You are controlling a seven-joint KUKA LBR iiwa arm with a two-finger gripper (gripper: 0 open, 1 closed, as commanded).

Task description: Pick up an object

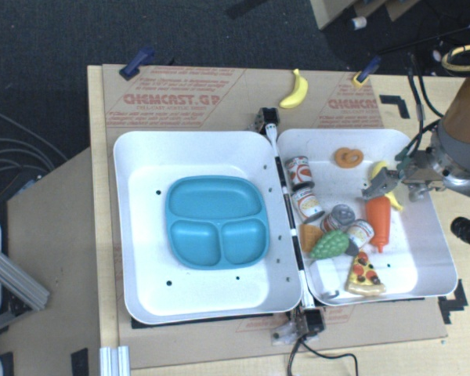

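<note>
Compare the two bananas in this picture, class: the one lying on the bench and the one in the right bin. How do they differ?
The bench banana lies outside both bins on the brown board, while the bin banana sits inside the right bin. The bench banana shows its whole curved length; the bin banana is partly hidden behind the gripper. The bench banana lies alone; the bin banana lies close to a carrot. Both are yellow.

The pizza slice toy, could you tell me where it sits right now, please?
The pizza slice lies in the right bin, near that bin's front edge in the camera view, just below the green toy and the carrot.
</note>
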